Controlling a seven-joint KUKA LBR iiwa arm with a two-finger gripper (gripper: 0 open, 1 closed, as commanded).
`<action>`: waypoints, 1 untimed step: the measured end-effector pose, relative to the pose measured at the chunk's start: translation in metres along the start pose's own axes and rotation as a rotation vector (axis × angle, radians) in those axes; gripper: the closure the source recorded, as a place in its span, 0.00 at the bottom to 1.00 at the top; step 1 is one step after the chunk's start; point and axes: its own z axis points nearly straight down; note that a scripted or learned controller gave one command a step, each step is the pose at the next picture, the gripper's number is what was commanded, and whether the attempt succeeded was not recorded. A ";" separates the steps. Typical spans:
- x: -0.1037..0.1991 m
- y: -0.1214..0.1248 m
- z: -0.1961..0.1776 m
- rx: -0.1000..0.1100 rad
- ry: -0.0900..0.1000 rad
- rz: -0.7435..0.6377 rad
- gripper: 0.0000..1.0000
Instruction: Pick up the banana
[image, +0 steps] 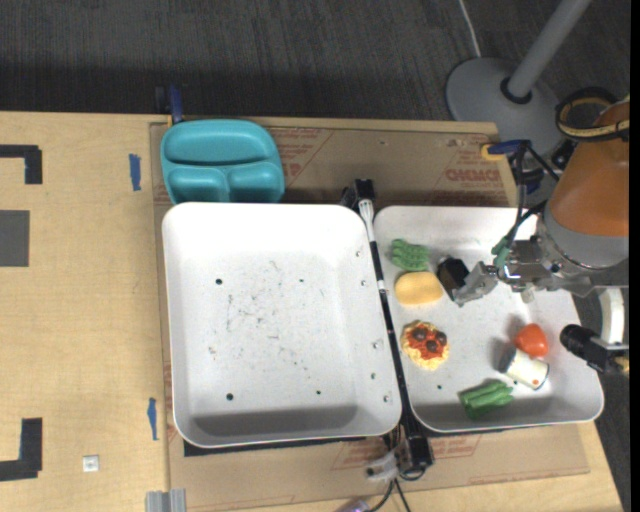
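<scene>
From my seat the fingers (462, 283) are a dark, blurred cluster low over the right bin (580, 405), and I cannot tell how far apart they stand or whether anything sits between them. They hang just right of a smooth yellow lump (419, 289), rounded and stubby, which I take for the banana though its shape is hard to read; it lies in the bin's upper left part, close to the wall shared with the left bin (270, 320). A knobbly green toy (408, 254) lies just above it. Below it sits a flat yellow piece topped with red and dark spots (426, 344). Further right are an orange-and-white object (530, 352) and a ribbed green vegetable (487, 396) near the front rim. The grey arm (590, 215) with its orange band is cut off at the right edge. The left bin shows bare, scuffed white plastic. A teal divided tray (222, 162) rests on the tabletop (80, 320) behind it.
</scene>
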 end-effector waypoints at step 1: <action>0.078 -0.011 0.022 0.001 0.000 -0.061 0.00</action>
